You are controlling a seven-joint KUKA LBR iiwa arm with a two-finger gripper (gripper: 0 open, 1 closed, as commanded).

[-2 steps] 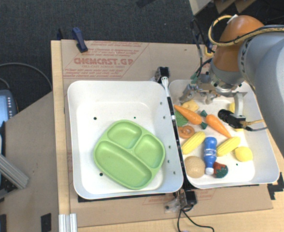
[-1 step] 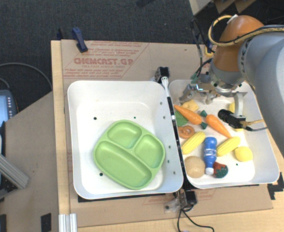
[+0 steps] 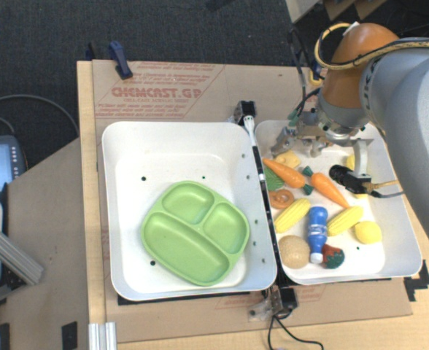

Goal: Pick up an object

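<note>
The right bin (image 3: 400, 257) holds several toy foods. Two orange carrots (image 3: 284, 173) (image 3: 328, 189) lie near its middle. Below them are two corn cobs (image 3: 291, 214) (image 3: 344, 219), a blue bottle (image 3: 317, 228), a yellow lemon (image 3: 368, 232), a beige round piece (image 3: 295, 251) and a red strawberry (image 3: 333, 256). My gripper (image 3: 300, 141) hangs low over the bin's far left part, just above a pale yellow piece (image 3: 288, 159) and the upper carrot's end. I see nothing held in it.
The left bin (image 3: 127, 152) holds a green divided plate (image 3: 194, 232). An orange round slice (image 3: 280, 197) lies by the wall between the bins. The grey arm (image 3: 404, 100) covers the right bin's far right side. A blue clamp (image 3: 120, 59) sits on the bench's far left.
</note>
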